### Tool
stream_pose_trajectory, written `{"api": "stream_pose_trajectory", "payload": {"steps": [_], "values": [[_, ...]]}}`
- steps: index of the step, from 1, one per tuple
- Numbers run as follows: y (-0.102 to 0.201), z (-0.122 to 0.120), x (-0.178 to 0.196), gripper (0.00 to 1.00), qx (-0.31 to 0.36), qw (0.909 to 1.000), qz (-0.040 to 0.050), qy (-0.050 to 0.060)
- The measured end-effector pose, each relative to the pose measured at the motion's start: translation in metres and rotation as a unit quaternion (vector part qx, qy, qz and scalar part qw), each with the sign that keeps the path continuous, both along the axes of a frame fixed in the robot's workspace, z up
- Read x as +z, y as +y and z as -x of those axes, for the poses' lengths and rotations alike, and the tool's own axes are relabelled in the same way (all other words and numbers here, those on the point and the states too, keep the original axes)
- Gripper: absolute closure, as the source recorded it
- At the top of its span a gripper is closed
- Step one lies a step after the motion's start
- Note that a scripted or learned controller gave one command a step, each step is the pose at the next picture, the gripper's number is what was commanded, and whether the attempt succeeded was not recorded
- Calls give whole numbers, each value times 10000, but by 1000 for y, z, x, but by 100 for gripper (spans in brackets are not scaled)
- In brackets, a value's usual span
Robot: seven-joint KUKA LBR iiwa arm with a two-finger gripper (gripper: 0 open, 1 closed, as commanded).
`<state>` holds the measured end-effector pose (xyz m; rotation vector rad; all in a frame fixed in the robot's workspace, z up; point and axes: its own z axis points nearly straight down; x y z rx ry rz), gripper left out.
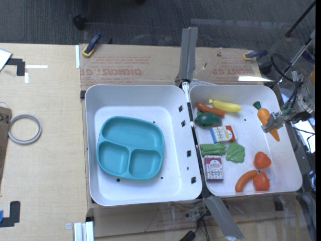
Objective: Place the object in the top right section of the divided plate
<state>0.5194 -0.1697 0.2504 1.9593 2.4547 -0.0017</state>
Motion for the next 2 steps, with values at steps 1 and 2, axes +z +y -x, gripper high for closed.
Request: {"api": "stream_pose_trajectory", "payload": {"steps": [1,2], "values": [[23,42,-13,100,-1001,9950,-6,18],[23,42,-13,0,-1004,9949,-5,16]]}}
